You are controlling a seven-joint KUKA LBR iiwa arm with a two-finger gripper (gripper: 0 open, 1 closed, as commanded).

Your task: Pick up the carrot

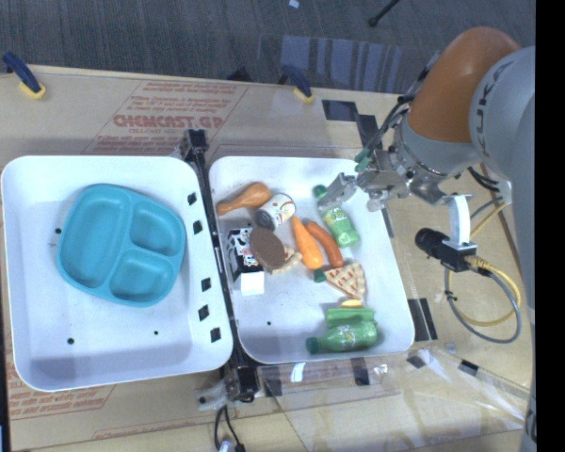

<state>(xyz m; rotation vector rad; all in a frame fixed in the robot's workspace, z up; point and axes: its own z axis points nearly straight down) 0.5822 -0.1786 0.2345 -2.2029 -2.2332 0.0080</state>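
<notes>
Carrot (308, 242) lies near the middle of the right bin (395, 281), its long axis slanting from upper left to lower right, with a second orange piece (326, 244) pressed along its right flank. From the carrot, the gripper (339, 190) hangs up and to the right, over the bin's far right corner, close beside a green bottle (339, 225); whether the jaws stand wide or narrow I cannot tell (they are small and blurred here), and nothing is seen between them. My judgement: the coming move is a short travel down-left, with the jaws set across the carrot's slant. Nearer than the carrot sit a waffle piece (346, 279) and another green bottle (344, 330). Left of the carrot is a brown cookie-like thing (268, 248). Beyond lies the cardboard-covered tabletop (160, 116), then dark floor.
</notes>
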